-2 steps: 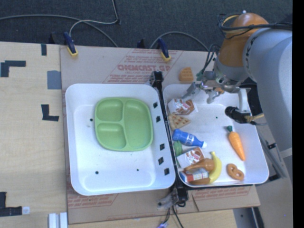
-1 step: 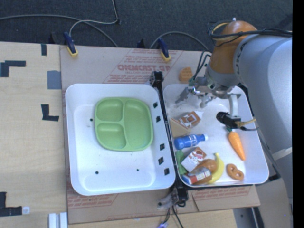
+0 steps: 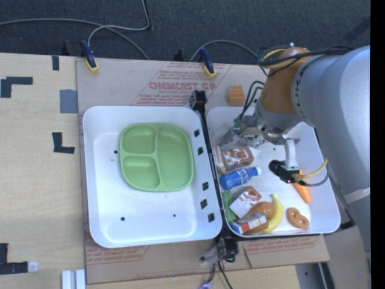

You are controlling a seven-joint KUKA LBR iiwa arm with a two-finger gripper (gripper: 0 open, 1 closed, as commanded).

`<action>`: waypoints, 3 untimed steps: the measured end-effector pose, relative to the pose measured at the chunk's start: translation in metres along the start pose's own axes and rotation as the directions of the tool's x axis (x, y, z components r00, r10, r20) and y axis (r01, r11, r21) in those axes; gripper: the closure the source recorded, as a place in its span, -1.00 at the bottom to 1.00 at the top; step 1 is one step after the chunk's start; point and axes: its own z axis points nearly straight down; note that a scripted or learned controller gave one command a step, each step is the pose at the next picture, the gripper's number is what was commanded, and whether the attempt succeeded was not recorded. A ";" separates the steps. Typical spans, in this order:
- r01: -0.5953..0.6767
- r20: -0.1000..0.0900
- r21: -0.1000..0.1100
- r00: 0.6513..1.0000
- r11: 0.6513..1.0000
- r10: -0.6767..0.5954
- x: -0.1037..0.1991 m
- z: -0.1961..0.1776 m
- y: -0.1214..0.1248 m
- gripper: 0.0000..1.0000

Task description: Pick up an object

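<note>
1. Your gripper (image 3: 245, 127) hovers low at the right white bin's (image 3: 325, 221) upper-left corner; you cannot tell its state.
2. The brown-labelled snack packet (image 3: 235, 157) lies just below-left, long axis across.

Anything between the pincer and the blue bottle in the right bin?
Nothing visible stands above the blue bottle. The pincer sits over the bin's upper left; a brown snack packet lies on the floor between them, low enough to pass over.

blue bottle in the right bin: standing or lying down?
Lying down. The blue bottle rests on its side on the right bin floor, white cap toward the arm.
</note>
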 end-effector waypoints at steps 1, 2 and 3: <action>0.001 0.000 -0.002 1.000 1.000 -0.001 -0.017 0.000 0.037 -1.00; -0.001 0.002 -0.001 1.000 1.000 0.001 -0.002 0.000 -0.004 -1.00; 0.001 0.000 -0.002 1.000 1.000 -0.001 -0.017 0.000 0.034 -1.00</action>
